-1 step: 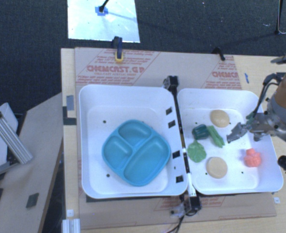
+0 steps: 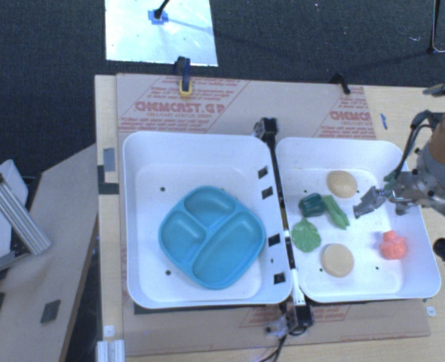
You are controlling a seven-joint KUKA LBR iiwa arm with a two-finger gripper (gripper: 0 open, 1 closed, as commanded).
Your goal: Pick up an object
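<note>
Reaching in from the right edge of the worktop, your hand [image 2: 367, 202] hangs low over the right bin [image 2: 415, 281] — its fingers look slightly parted with nothing between them. Just to its left lie a green strip [image 2: 335, 210] and a dark teal block [image 2: 311, 204]. You have a tan round [image 2: 342, 183] toward the far wall, a green leaf shape [image 2: 306, 237], a second tan round [image 2: 337, 259] nearer, and a pink piece [image 2: 392, 245]. A blue divided plate [image 2: 210, 237] sits in the left bin [image 2: 143, 202].
</note>
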